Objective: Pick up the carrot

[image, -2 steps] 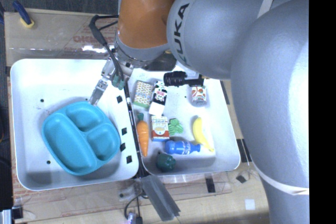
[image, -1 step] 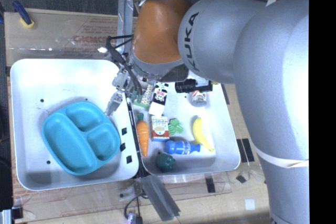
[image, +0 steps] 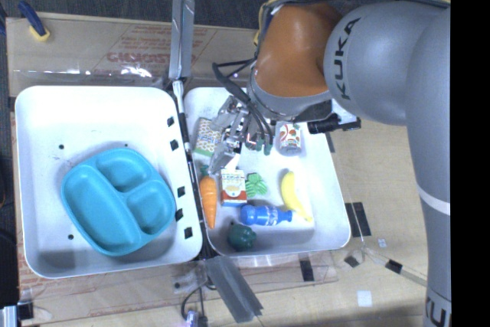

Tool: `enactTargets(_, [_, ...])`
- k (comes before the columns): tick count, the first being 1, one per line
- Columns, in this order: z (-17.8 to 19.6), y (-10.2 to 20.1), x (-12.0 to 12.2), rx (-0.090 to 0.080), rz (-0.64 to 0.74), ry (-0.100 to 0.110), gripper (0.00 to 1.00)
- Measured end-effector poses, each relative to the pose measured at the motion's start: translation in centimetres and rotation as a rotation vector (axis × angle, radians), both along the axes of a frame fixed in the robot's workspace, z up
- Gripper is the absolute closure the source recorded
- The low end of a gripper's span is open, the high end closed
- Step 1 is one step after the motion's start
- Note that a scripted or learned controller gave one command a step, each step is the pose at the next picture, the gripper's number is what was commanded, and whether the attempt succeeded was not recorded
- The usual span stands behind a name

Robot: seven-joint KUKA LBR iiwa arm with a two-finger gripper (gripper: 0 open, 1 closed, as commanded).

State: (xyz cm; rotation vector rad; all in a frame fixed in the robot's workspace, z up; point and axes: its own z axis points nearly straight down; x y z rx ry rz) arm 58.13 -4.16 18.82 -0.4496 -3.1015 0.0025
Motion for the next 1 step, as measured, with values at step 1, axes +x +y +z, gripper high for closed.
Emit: enactTargets(1, [0.0,0.06,0.0,0.0,0.001,0.0,0.0])
